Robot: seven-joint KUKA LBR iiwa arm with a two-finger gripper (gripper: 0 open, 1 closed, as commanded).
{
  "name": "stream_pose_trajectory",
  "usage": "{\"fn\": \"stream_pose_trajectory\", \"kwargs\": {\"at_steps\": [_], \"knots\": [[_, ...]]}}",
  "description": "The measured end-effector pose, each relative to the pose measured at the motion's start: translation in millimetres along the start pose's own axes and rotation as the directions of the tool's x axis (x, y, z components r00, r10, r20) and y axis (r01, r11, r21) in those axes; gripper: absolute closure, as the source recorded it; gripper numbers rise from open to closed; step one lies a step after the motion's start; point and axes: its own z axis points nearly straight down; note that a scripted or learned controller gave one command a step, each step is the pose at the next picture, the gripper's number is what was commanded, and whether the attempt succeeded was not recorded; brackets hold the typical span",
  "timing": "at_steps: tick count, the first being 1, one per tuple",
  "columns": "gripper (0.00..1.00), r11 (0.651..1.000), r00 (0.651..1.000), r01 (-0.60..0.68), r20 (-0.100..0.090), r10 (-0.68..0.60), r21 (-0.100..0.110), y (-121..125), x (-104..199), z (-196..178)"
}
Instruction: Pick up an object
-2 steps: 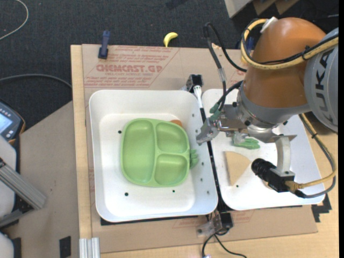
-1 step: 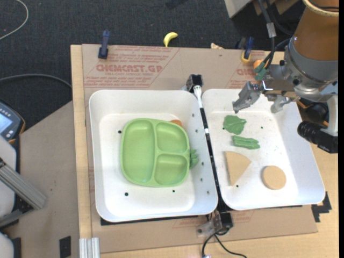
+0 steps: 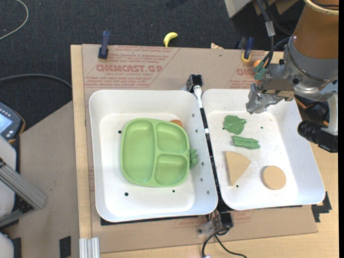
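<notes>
While surveyed from above at a slant: two shallow white bins, side by side on a cardboard-covered bench (image 3: 161, 69), touching along a shared middle edge.

Left bin (image 3: 105, 144): held a green divided plate (image 3: 156, 152) with three compartments, lying flat near the bin's centre. Just beside the plate's right rim, a small green leafy piece (image 3: 193, 157); at the plate's far right edge, a sliver of something orange (image 3: 176, 123), mostly hidden.

Right bin (image 3: 301, 160): held four loose items. Toward the far side, a crumpled green leafy piece (image 3: 234, 124); just nearer, a smaller elongated green piece (image 3: 245, 142), apart from the first. Toward the near side, a tan wedge (image 3: 236, 165) with its point aimed at the near edge; to its right, well clear, a tan round disc (image 3: 274, 177).

Gripper (image 3: 257, 105): seen above the far edge of the right bin, up and right of the crumpled green piece, apart from it and from every other item. Nothing seen between the fingers; whether parted or closed, could not be told.

Arm (image 3: 317, 31): grey wrist under an orange band, entered from the right.

Elsewhere on the bench: blue clamp (image 3: 103, 44) at the far left edge, another (image 3: 248, 47) at the far right; yellow banana-shaped item (image 3: 170, 37) just beyond the far edge, on dark floor.
</notes>
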Motion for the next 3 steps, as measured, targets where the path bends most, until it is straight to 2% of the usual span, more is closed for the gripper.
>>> {"fn": "stream_pose_trajectory", "kwargs": {"at_steps": [1,2,3], "knots": [[1.00,1.000,1.000,-0.001,-0.002,0.001,0.015,-42,24,81],[1.00,1.000,1.000,0.007,-0.003,-0.007,0.003,-39,103,78],[1.00,1.000,1.000,0.005,-0.007,-0.005,-0.011,-38,131,-39]]}}
